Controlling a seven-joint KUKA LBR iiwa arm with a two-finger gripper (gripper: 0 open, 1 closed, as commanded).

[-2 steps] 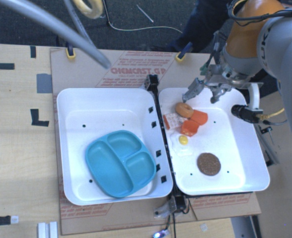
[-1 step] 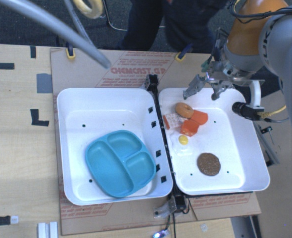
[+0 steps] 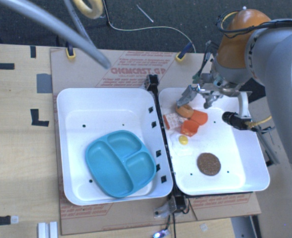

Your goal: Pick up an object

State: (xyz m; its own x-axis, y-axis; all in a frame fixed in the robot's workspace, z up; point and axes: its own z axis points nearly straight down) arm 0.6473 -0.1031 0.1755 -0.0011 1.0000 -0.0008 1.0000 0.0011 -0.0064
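The gripper [image 3: 197,95] hangs with fingers apart over the right bin [image 3: 245,152], near its back-left corner, just above a brown bun [image 3: 184,111] touching two orange blocks [image 3: 193,122]. The bun looks light and soft, so pinch gently across its middle.

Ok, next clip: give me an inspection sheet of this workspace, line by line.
Surface: two white bins side by side, left bin and right bin, on a cardboard sheet.
Job's things: right bin holds orange pieces, a small yellow item, a brown disc and a clear wrapper.
Clutter: blue divided plate in the left bin.
Grippers: gripper low over the right bin's far end, beside the orange pieces; nothing seen held.
Cables: thin white wire behind the bins.
Surroundings: wooden bench, dark floor beyond.
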